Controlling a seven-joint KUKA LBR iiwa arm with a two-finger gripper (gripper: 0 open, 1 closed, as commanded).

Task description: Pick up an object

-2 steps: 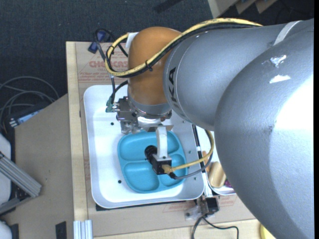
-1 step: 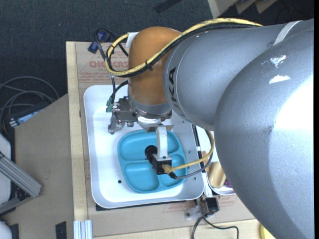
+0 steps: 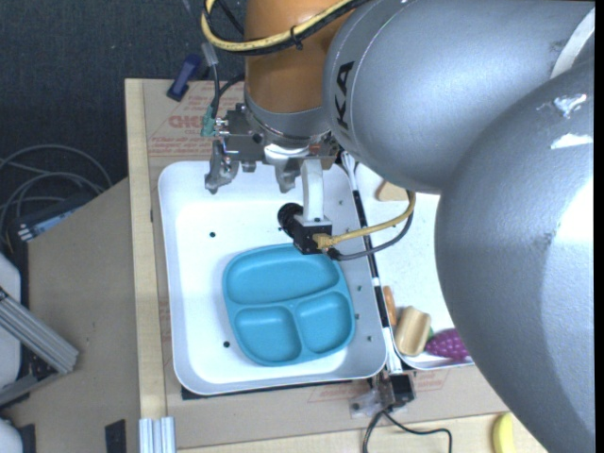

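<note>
The grey KUKA arm (image 3: pixel 453 111) fills the upper right; the left white bin (image 3: pixel 184 253) holds 1 blue 3-compartment plastic tray (image 3: pixel 288 305) at centre. Above its top edge, the gripper (image 3: pixel 260 179) hangs open, holding nothing: approach step, I judge; next, descend onto the rim

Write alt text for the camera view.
A grey arm's gripper hangs over the left white bin, above a blue divided plate lying flat in it. The right bin holds purple grapes and a tan object.
</note>
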